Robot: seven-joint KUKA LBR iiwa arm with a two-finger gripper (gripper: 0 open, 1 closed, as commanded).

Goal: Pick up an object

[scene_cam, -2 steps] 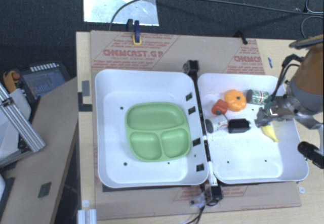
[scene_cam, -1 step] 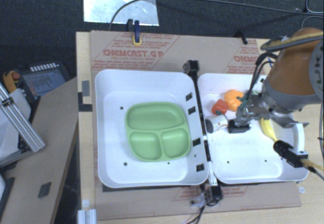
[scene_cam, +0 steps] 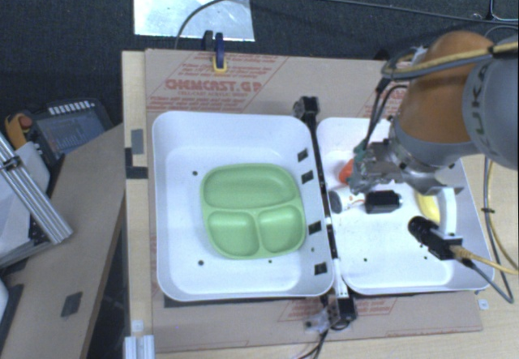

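The arm (scene_cam: 442,98) leans in from the right, bent down over the right bin (scene_cam: 389,268), its gripper (scene_cam: 365,175) low near that bin's left side. Whether the claw is apart or together I cannot tell. An orange object (scene_cam: 345,170) lies just beside it; a yellow one (scene_cam: 428,205) further right. The left bin (scene_cam: 174,187) holds a green tray (scene_cam: 251,210).

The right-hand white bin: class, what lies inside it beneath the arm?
In the right-hand white bin: an orange object, a yellow object and a small grey item. The grey arm covers the rest.
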